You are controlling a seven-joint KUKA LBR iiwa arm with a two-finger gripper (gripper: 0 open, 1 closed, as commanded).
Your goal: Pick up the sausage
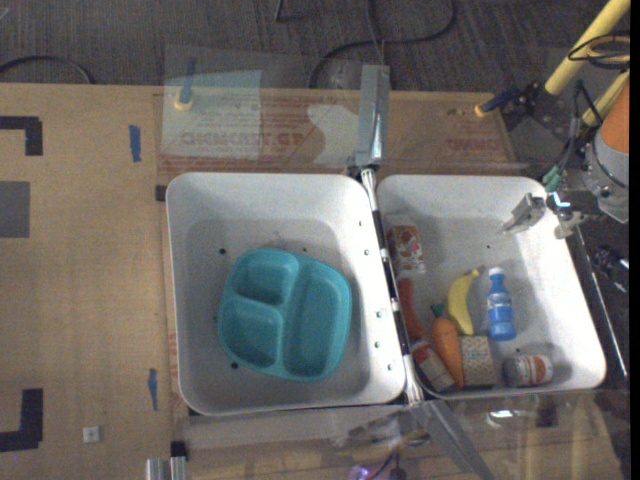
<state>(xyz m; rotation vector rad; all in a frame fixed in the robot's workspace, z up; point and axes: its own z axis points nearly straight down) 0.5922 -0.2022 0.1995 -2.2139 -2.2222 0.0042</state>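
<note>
Gripper (541,211) hovers over the right bin's (585,313) rim, sausage (409,309) well apart

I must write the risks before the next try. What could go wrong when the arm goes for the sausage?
1. The sausage lies along the left wall of the right bin, so a finger may strike that wall.
2. The carrot and banana lie close beside it and could be pushed or picked by mistake.
3. The gripper is over the bin's upper right, so it must cross above the bottle.
</note>
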